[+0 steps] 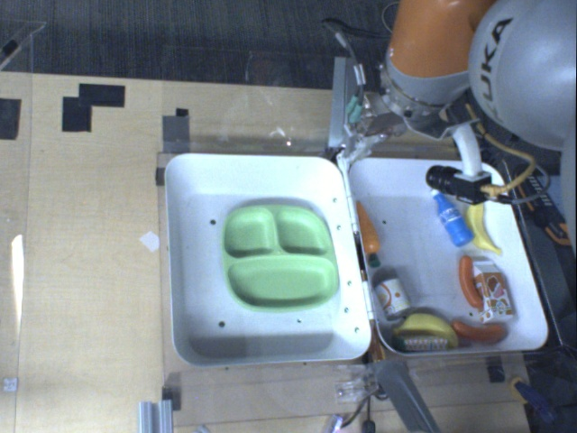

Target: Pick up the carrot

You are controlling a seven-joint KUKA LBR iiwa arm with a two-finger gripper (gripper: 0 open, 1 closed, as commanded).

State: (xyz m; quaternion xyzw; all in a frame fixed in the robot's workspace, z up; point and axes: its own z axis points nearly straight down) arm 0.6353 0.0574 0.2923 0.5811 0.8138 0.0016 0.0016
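A pale wooden desk [81, 269] carries two shallow white bins side by side, with dark floor beyond its far edge. Taking the carrot [367, 229] as the landmark: it lies in the right bin [532, 318], tight against that bin's left wall, its long axis running near to far along the wall, green end towards the near side.

Nearest the viewer, below the carrot, a small can [391, 297] sits beside a yellow-and-dark object [424, 327] in the bin's near corner, with a red sausage-like item [479, 333] and a printed carton [492, 294] to the right. Level with the carrot and to its right lie a blue bottle [453, 220] and a banana [480, 228]. To its left, across the wall, the left bin [180, 242] holds a green divided tray [277, 255].

Beyond the carrot, at the far end of the shared wall, hangs the claw [361, 138]; whether it is apart or together I cannot tell. The carrot lies towards the near side from it, so the coming move looks like a short advance along the wall, gripping across the carrot's width. The close wall may crowd one side.
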